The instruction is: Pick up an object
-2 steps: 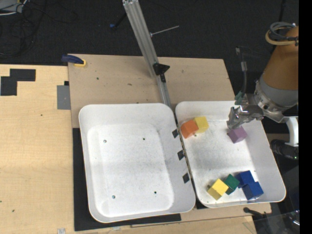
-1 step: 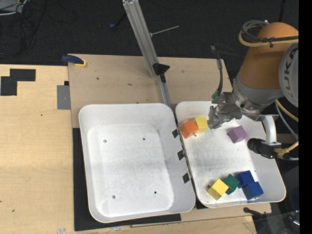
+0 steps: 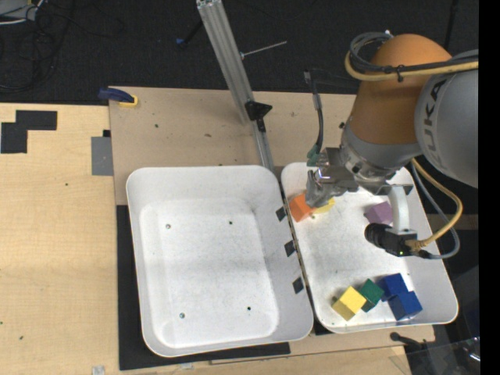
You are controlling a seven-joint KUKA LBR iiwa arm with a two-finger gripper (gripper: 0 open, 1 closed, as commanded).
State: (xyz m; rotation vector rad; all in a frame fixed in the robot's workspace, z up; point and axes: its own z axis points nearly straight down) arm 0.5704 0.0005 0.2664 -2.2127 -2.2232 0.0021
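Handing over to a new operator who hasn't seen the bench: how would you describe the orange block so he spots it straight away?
Look in the right-hand bin, at its far left edge next to the divide between the two bins. The orange block lies there just below the gripper, with a small yellow piece beside it. It is the sole orange item; the other blocks cluster at the near end.

We see pale wood bench (image 3: 62, 233) filling left and middle, black patches (image 3: 27, 127) at its left edge, grey patch (image 3: 101, 155) beside them. Beyond bench's far edge, dark floor (image 3: 117, 37) with cables (image 3: 23, 6) at top-left corner. Slanted aluminium rail (image 3: 230, 61) rises from bench's far edge. Blue-yellow clamp (image 3: 119, 96) at far-left corner of raised board.
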